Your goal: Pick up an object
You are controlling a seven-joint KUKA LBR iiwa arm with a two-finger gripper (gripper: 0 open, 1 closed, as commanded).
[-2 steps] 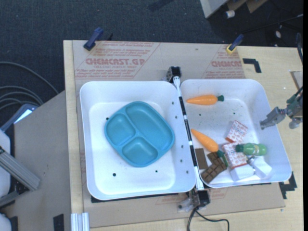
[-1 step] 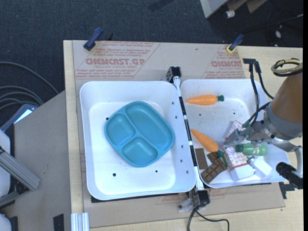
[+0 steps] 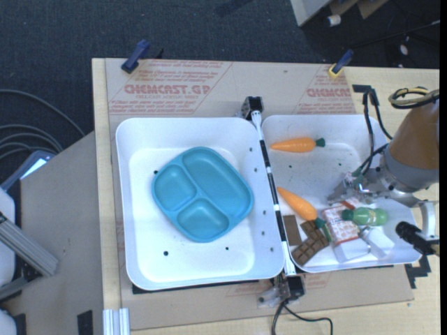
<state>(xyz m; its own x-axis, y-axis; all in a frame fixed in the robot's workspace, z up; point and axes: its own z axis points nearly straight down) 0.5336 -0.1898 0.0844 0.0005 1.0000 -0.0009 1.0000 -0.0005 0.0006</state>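
Right bin [image 3: 307, 125]: gripper [image 3: 351, 190] low over clutter — finger state cannot be told. Nearest thing, a green-capped bottle [image 3: 356, 218] lying flat — long axis left-right, cap rightward, red-white label — beside a chocolate bar [image 3: 310, 244].

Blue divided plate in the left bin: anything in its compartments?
Empty. All three compartments of the blue divided plate show bare blue; it lies flat in the left bin.
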